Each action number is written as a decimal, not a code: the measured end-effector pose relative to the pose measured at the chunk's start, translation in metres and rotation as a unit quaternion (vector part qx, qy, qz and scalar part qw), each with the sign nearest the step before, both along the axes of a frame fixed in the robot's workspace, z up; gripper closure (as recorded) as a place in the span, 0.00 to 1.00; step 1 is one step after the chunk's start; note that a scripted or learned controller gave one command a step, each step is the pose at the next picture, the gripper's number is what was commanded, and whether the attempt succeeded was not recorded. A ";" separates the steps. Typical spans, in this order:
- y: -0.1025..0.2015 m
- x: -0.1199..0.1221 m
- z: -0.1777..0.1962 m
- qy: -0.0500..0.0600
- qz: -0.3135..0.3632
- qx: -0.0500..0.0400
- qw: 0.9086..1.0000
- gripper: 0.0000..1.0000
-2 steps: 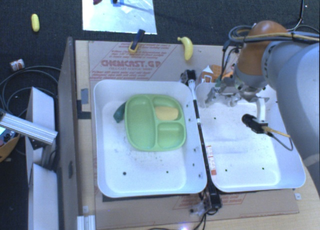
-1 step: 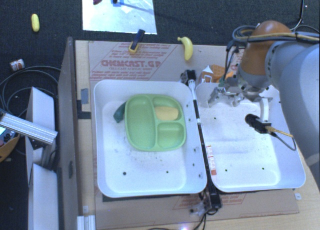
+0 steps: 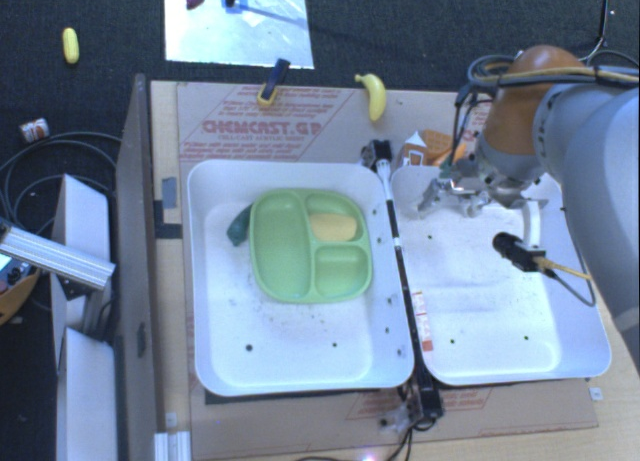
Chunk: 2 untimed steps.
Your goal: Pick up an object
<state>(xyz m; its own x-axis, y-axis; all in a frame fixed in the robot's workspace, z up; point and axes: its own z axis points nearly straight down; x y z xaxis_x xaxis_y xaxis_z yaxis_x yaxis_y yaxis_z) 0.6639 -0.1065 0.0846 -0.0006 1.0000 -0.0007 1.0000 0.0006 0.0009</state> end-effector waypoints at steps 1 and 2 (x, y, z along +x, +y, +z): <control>0.011 0.006 0.001 -0.001 0.002 0.000 1.000 0.00; 0.018 0.005 0.000 -0.001 0.002 0.000 1.000 0.00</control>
